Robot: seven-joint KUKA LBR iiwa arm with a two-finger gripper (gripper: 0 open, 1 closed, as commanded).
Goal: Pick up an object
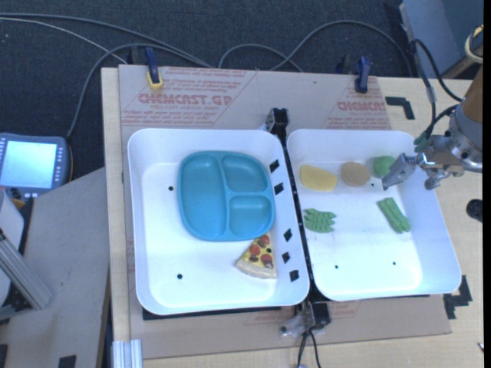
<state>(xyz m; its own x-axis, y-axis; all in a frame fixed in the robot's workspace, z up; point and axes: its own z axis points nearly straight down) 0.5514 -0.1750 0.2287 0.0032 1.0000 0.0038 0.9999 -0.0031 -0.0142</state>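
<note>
Broccoli (383, 165) (a light, stiff plastic toy, by its look) is seen just beside the tool (418, 171), toward the bin's far wall; a grasp across its rounded head is suggested. Tool spread cannot be told.

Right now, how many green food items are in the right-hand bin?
3. A leafy green piece lies near the bin's left wall, a long green piece sits mid-bin, and a round green one is beside the gripper, which may hide part of it.
</note>
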